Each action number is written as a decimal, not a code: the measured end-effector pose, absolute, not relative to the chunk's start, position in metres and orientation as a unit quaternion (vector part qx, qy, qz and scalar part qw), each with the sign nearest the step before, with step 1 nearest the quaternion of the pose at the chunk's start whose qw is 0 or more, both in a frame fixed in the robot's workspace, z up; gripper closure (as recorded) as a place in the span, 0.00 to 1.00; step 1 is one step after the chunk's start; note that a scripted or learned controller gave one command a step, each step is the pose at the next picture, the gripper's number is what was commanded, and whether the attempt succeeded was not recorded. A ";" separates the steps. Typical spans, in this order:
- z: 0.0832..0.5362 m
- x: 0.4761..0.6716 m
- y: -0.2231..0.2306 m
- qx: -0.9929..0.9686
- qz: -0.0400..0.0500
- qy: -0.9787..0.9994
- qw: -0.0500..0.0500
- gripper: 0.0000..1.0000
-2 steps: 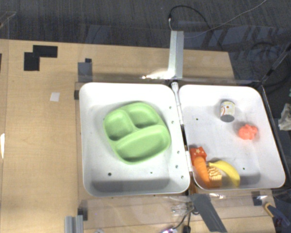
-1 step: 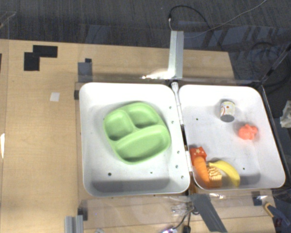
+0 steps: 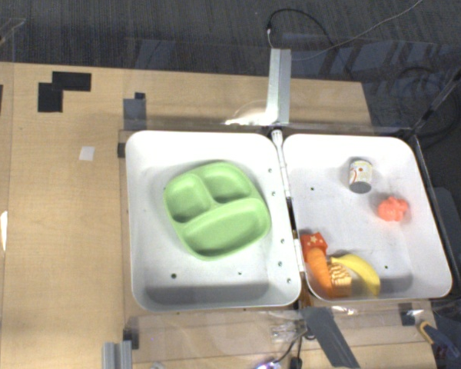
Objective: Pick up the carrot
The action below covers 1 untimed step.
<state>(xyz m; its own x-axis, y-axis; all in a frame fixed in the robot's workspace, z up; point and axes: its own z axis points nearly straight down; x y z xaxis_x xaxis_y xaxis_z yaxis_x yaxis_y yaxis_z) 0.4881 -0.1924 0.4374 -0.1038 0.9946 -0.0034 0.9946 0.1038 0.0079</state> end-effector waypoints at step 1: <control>0.450 0.490 -0.192 0.667 0.003 0.745 0.007 1.00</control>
